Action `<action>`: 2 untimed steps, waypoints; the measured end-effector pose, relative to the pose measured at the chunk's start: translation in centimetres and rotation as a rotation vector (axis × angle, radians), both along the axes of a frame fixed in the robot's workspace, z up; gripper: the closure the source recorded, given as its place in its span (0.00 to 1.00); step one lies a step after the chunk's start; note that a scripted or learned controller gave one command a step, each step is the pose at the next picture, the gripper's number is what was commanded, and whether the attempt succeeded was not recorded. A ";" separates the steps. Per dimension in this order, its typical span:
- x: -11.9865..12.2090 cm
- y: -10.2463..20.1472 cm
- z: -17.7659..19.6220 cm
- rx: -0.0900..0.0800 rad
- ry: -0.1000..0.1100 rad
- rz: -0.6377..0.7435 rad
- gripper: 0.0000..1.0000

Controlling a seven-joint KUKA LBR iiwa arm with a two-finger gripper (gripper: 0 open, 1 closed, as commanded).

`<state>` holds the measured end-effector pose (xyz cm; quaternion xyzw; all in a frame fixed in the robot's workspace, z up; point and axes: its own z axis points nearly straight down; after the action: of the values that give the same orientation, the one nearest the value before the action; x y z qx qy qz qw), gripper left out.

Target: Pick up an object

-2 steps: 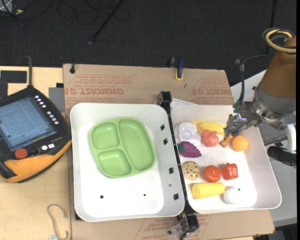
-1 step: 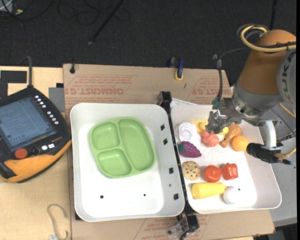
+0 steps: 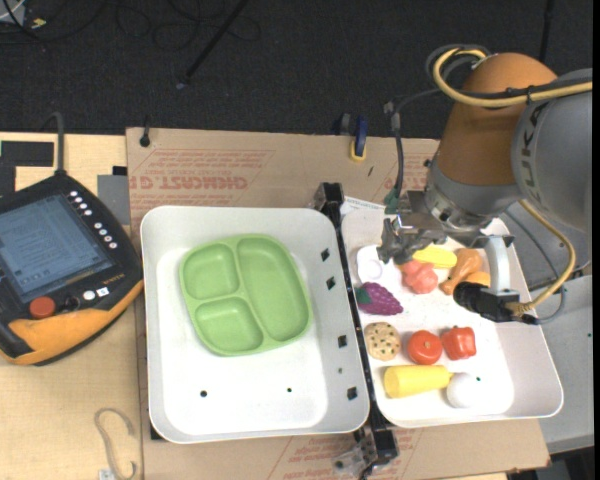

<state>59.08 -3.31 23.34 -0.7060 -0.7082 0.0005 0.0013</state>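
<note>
My gripper (image 3: pixel 398 242) hangs over the back left part of the right bin (image 3: pixel 540 378), just left of a pink toy piece (image 3: pixel 418 276) and a yellow banana (image 3: pixel 435 257). An orange drumstick (image 3: pixel 465 265) lies beside those. Purple grapes (image 3: pixel 378 296) sit below the gripper near the bin's left wall. Further forward lie a cookie (image 3: pixel 383 340), a red tomato (image 3: pixel 424 346), a red pepper (image 3: pixel 460 342), a yellow corn-like piece (image 3: pixel 415 379) and a white egg (image 3: pixel 464 391). Nothing shows in the gripper's grasp.
The left bin (image 3: pixel 170 388) holds a green divided plate (image 3: pixel 245 293). A teach pendant (image 3: pixel 50 258) with an orange grip lies on the bench at the far left. Black clips run along the ridge between the bins (image 3: pixel 345 308).
</note>
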 end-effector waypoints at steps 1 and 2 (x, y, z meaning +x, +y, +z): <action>-0.5 3.0 -0.7 0.000 0.002 -0.001 1.00; -1.7 1.7 0.0 -0.001 0.002 -0.003 1.00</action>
<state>57.41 -1.60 23.36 -0.7069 -0.7073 0.0014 0.0019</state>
